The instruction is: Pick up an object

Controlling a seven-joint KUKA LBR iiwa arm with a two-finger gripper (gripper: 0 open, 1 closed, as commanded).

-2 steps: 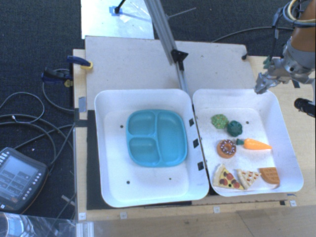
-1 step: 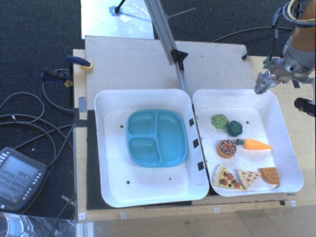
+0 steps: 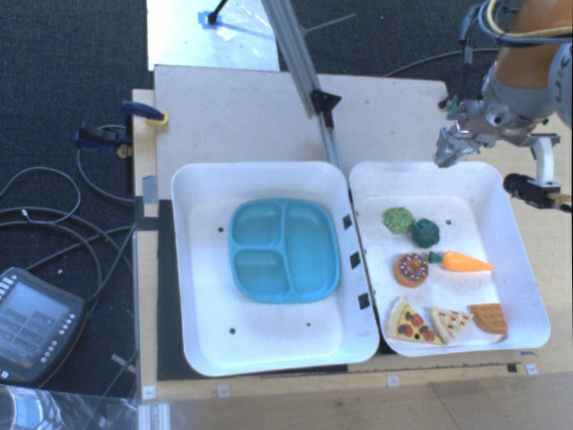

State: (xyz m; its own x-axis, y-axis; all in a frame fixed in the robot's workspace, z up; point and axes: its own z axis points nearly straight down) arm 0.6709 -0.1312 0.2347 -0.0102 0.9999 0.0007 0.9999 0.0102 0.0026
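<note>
donut (image 3: 412, 269) 1 | carrot (image 3: 466, 262) 1 | pizza slices (image 3: 412, 322) 2 | broccoli (image 3: 424, 232) 2

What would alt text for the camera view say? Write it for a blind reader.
A robot gripper hovers over the back edge of the right bin, which holds toy food: carrot, donut, pizza slices. The left bin holds a blue divided plate.
</note>
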